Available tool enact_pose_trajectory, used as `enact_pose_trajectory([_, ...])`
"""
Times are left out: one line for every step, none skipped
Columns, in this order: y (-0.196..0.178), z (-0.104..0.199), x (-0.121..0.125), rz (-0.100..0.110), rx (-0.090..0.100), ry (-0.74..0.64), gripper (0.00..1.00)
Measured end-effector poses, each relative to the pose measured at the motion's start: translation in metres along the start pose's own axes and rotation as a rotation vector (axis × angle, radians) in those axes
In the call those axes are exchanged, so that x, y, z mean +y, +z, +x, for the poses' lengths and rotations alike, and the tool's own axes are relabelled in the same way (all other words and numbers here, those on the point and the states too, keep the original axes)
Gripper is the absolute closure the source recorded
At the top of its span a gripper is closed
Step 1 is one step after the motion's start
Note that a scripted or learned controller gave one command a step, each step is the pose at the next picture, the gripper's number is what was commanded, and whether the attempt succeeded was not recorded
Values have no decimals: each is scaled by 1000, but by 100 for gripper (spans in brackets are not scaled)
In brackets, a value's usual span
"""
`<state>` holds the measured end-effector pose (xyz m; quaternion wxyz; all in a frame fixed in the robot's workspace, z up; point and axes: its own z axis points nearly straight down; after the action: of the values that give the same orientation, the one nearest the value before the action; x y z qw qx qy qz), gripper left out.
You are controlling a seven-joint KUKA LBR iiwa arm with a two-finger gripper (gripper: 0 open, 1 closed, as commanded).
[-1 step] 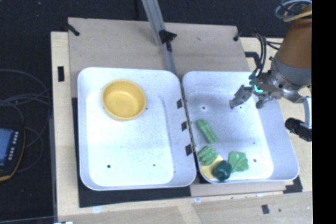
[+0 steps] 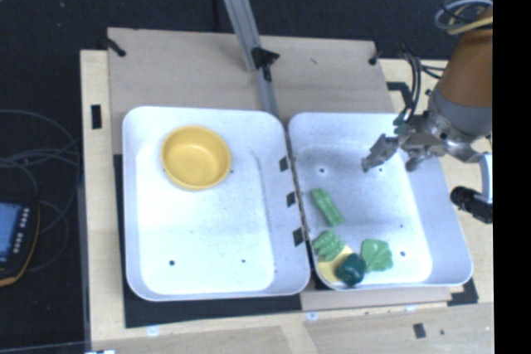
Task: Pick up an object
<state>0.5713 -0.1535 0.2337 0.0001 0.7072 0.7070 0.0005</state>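
In the right bin (image 2: 431, 203) lie several small green toys: a long light-green piece (image 2: 325, 206) near the left wall, a knobbly green piece (image 2: 328, 244), a leafy green piece (image 2: 378, 254) and a dark green ball (image 2: 352, 269) resting on a yellow piece (image 2: 333, 269) at the front edge. My gripper (image 2: 392, 159) hangs over the back of this bin, up and to the right of the toys. It is open, with nothing between its fingers (image 2: 372, 159).
A yellow bowl (image 2: 196, 157) stands at the back of the left bin (image 2: 207, 261). A grey metal post (image 2: 241, 12) slants up from between the bins. The arm's orange band (image 2: 470, 70) is at the right edge.
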Motion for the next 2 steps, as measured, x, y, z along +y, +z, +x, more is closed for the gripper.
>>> enact_pose_trajectory([50, 7, -7, 4, -1, 0, 0])
enact_pose_trajectory([102, 0, 0, 4, -1, 1, 0])
